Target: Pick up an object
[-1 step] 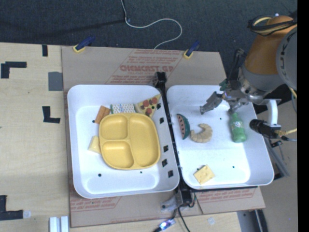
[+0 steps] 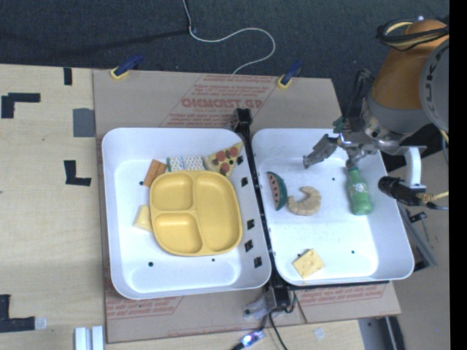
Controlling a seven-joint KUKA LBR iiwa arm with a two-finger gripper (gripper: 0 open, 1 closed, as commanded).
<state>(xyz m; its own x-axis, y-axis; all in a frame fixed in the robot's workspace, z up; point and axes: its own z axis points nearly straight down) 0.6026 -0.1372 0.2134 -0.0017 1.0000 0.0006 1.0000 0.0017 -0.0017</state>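
- My gripper [image 2: 337, 154] hangs over the upper part of the right bin [image 2: 387, 257], at the right of the frame; my fingers [image 2: 319, 154] are spread apart, nothing between them.
- One finger points left and down toward the bin's middle, the other sits just above the green bottle's [image 2: 357, 193] cap end.
- Green bottle lies in the right bin's right half, roughly upright in the frame, just below my gripper; can't tell if touching.
- Croissant-like toy pastry [image 2: 306, 201] lies at the bin's centre, left of the bottle.
- Watermelon slice toy [image 2: 276, 189] is just left of the pastry, near the bin's left wall.
- Yellow cheese-like wedge [image 2: 308, 263] sits at the bin's lower middle, well apart from the rest.
- Left bin [image 2: 120, 195] holds a yellow divided plate [image 2: 195, 212], centre.
- Pizza slice toy [image 2: 226, 157], an orange piece [image 2: 154, 172] and a pale yellow piece [image 2: 142, 216] poke out around the plate's edges.
- Both bins rest on a cardboard sheet [image 2: 211, 100].
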